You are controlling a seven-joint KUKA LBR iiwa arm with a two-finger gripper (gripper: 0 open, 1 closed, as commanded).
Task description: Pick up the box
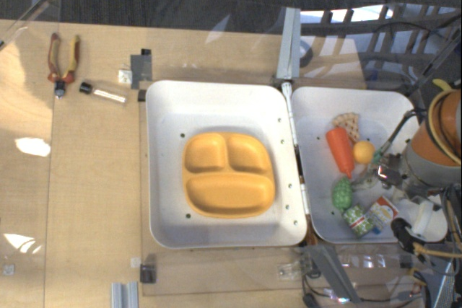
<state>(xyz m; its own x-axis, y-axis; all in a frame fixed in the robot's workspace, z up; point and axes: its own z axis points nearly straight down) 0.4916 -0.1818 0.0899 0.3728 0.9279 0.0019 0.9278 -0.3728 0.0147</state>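
Camera view: the arm's wrist hangs over the right bin beside a small box, nothing visibly taken up yet.

The gripper (pixel 386 177) sits low over the right bin (pixel 317 155), and whether it is released or clenched cannot be told. The box (pixel 381 213), white with red print, lies flat just below it near the bin's front edge, touching or nearly touching a green packet (pixel 357 221). A green lump (pixel 341 193), a carrot (pixel 340 150) and a small yellow fruit (pixel 363 152) lie farther back. The left bin (pixel 166 155) holds a yellow tray (pixel 229 174). The box looks light, thin-walled cardboard, likely to slide or crush; gripping across its short sides seems safest.
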